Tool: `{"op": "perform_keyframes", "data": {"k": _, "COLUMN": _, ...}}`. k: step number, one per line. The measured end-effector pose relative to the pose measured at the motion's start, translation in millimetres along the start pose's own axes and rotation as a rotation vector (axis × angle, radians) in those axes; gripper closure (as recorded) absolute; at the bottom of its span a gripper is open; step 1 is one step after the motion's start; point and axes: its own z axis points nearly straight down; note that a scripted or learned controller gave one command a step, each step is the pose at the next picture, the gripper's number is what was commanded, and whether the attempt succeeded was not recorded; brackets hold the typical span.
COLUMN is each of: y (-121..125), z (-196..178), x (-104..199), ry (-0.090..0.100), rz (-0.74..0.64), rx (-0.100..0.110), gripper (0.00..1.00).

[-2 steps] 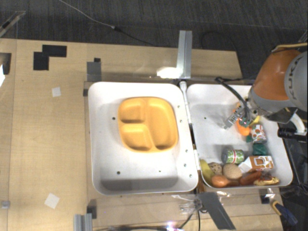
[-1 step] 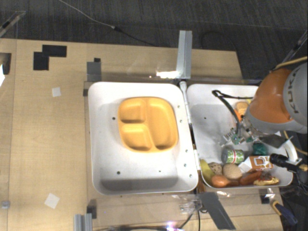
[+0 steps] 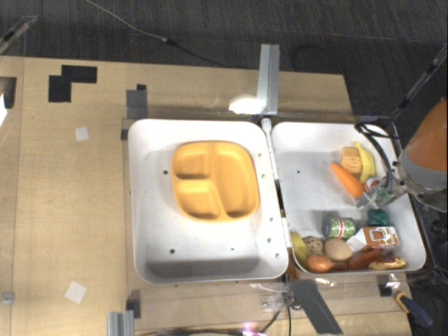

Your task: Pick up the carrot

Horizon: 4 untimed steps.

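The orange carrot point(image 3: 348, 179) lies slantwise in the right bin point(image 3: 308, 152), towards its far right side, its upper end next to a round cracker point(image 3: 352, 162) and a banana point(image 3: 366, 159). My gripper point(image 3: 372, 195) reaches in from the right and hangs just to the right of the carrot's lower end, close to it or touching it. The grey wrist with its orange band point(image 3: 428, 144) sits above and to the right of it.
A yellow divided plate point(image 3: 213, 179) rests in the left bin point(image 3: 150, 208). Near the right bin's front lie a green-labelled can point(image 3: 341, 227), a small green item point(image 3: 379, 217), a carton point(image 3: 381, 237) and several food items point(image 3: 329, 252). A metal post point(image 3: 269, 79) stands behind the bins.
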Motion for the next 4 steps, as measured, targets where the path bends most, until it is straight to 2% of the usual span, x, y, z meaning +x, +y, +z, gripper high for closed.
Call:
{"op": "perform_keyframes", "data": {"k": 1, "y": 35, "z": 1, "x": 36, "ry": 0.002, "rz": 0.39, "rx": 0.001, "gripper": 1.0}}
{"op": "perform_keyframes", "data": {"k": 2, "y": 99, "z": 17, "x": -1, "ry": 0.002, "rz": 0.617, "rx": 0.0, "gripper": 1.0}}
{"op": "perform_keyframes", "data": {"k": 3, "y": 102, "z": 5, "x": -1, "ry": -0.002, "rz": 0.606, "rx": -0.005, "gripper": 1.0}}
{"op": "perform_keyframes", "data": {"k": 4, "y": 119, "z": -34, "x": 81, "ry": 0.005, "rz": 0.53, "rx": -0.001, "gripper": 1.0}}
